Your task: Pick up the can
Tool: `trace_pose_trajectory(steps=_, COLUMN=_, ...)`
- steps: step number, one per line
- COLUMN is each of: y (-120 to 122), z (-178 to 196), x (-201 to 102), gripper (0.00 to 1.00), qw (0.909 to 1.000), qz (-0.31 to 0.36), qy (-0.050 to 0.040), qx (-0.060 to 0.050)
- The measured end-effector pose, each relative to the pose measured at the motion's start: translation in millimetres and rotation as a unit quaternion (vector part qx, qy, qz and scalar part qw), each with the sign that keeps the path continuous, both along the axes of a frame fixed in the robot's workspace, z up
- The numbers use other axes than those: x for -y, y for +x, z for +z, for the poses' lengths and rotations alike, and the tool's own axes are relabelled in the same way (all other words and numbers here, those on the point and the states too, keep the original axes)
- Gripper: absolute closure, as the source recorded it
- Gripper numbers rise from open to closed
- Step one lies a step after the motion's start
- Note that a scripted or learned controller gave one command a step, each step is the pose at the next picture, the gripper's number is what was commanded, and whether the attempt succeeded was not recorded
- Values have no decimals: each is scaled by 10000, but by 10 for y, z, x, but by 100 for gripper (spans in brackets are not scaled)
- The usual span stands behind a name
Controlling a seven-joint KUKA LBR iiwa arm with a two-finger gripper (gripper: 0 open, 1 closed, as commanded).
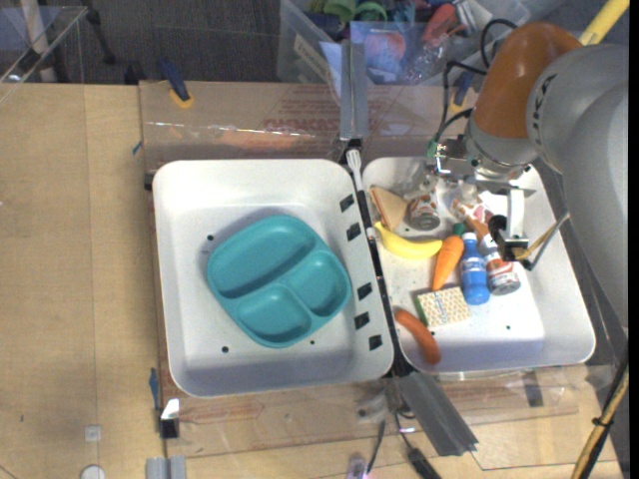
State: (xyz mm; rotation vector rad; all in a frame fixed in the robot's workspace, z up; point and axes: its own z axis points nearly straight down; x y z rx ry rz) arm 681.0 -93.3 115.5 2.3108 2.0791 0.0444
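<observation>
While the grey arm with its orange band (519, 78) leans in from the right, its two-finger gripper (451, 190) hangs low over the back of the right-hand white bin (559, 337), and whether it is parted or closed cannot be told, since clutter blurs its tip. Just beneath it, touching the crowd of items, lies the small silver metal can (423, 214), tipped on its side near the bin's back-left corner. A brown wedge-shaped piece (387, 206) sits beside the can against the divider wall, and one yellow banana (407, 241) curves just in front of it. Two orange carrots appear: one (448, 261) slanting mid-bin, the other (420, 335) close to the front-left edge. One blue bottle (473, 271) lies beside a small red-and-white container (504, 279). One speckled square sponge (443, 307) rests near the centre. Free floor remains along the right bin's front and right side. One teal divided plastic plate (277, 279) occupies the left-hand white bin (180, 208), with bare white margin all around it.
</observation>
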Motion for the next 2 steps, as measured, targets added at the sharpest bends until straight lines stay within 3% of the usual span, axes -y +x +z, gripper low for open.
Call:
trace_pose_trajectory(steps=1, y=36, z=170, x=-2, gripper=100, qw=10000, qz=12, qy=-6, qx=63)
trace_pose_trajectory(steps=2, y=16, z=126, x=-5, gripper=0, qw=10000, qz=12, qy=-2, qx=24)
